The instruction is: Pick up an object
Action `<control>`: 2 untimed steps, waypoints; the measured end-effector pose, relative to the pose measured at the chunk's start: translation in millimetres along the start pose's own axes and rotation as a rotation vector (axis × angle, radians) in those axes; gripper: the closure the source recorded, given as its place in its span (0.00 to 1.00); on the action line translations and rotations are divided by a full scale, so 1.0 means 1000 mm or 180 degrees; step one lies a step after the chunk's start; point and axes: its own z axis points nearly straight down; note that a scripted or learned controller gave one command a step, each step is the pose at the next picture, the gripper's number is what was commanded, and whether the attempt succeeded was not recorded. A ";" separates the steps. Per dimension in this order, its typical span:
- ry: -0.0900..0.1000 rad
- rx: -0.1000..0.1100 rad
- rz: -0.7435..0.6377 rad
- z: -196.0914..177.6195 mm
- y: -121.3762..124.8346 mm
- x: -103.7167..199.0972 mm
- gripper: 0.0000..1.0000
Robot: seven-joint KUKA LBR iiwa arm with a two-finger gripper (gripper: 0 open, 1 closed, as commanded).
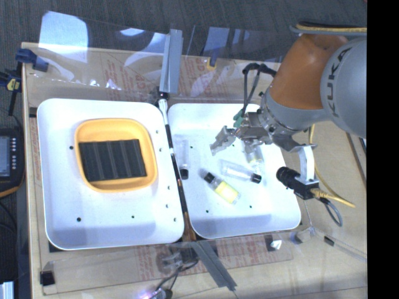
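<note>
In the right bin (274, 213) lie three small things. A little yellow bottle (223, 190) with a black cap sits near the middle. A clear tube (239, 170) with a black cap lies just behind it. A second clear vial (181, 157) rests against the bin's left wall. My gripper (237, 146) hangs over the back half of this bin, above the clear tube. It is open, its two grey fingers (219, 139) are spread apart, and I see nothing between them.
The left bin (93, 220) holds a yellow tray (81, 136) with a black ridged insert (113, 159). A metal divider bar (169, 61) stands behind the gap between the bins. Cables and a black fitting (293, 180) hang off the wrist by the right bin's right wall.
</note>
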 end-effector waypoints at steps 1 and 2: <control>0.0002 0.0001 -0.0141 0.129 -0.044 -0.052 0.00; 0.0001 -0.0006 -0.0246 0.167 -0.006 -0.086 0.00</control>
